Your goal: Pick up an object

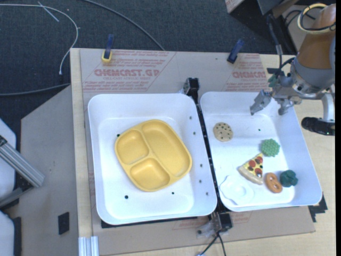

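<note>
The right bin (303, 143) holds a round chocolate-chip cookie (222, 132), a light green broccoli piece (270, 148), a pizza slice (252, 168), a small pretzel (273, 182), a dark green broccoli piece (289, 178) and a flat white fried-egg shape (234, 188). My gripper (272, 103) hangs over the bin's far edge, up and right of the cookie, with its two fingers spread apart and nothing between them.
The left bin (101, 116) carries a yellow three-compartment plate (153, 154). Blue clamps (108, 48) hold the cardboard base at the back. A black clip (191, 85) sits between the bins at the far side. The grey and orange arm (315, 52) stands at right.
</note>
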Motion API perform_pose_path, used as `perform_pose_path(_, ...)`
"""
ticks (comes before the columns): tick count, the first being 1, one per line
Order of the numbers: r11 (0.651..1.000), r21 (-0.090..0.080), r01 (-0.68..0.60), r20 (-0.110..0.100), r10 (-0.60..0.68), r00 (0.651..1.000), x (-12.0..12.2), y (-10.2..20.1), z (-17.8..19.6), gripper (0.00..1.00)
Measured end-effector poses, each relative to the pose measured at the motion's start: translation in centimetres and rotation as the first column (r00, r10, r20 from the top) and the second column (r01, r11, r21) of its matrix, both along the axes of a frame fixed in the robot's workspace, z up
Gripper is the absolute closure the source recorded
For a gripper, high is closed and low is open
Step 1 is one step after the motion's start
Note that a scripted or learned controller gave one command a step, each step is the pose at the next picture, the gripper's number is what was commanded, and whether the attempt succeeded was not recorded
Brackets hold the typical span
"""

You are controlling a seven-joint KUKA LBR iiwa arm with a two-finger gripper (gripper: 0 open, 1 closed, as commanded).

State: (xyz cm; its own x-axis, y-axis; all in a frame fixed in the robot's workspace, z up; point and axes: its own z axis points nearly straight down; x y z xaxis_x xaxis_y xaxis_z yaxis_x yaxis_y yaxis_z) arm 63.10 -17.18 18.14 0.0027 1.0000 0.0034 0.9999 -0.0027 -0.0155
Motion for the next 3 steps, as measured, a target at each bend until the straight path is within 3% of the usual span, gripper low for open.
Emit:
perform_pose_path(1, 1.0, -0.003, -0.003, 0.015, 0.003, 1.0, 0.3, 0.0, 0.9, 0.0)
perform_pose_path(3, 1.0, -0.001, -0.003, 0.01, 0.003, 1.0, -0.1, 0.0, -9.9, 0.0)
